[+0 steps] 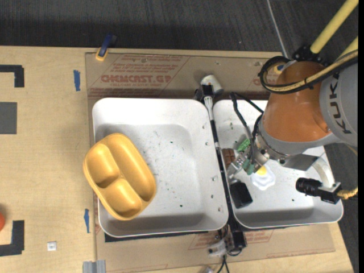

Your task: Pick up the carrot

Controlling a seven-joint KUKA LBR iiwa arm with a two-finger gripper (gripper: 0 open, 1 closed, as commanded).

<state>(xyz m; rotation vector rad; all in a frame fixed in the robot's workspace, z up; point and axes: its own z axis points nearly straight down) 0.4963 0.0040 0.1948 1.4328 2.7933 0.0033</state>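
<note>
At the lower edge of the right bin (296, 214), a small black block (241, 193) lies close to the wall shared with the left bin (153, 104). Just above it sits a pale yellow-white thing (263, 179). The claw (245, 161) hangs low over both, tight against that shared wall; whether it is open or closed I cannot tell.

I cannot place the carrot with any certainty. It may be hidden under the orange-banded arm (296, 114). An orange scrap (1, 222), cut off by the frame's left edge on the surface (45, 152), could also be it.

If the carrot is under the arm, a blind closing may well catch the block or the pale thing, or the claw may scrape the bin wall. If it is the scrap, it lies well apart from the claw and outside both bins, so a descent here would take nothing.

A yellow two-compartment dish (119, 175) rests across the left bin's lower left rim, clear of this.
</note>
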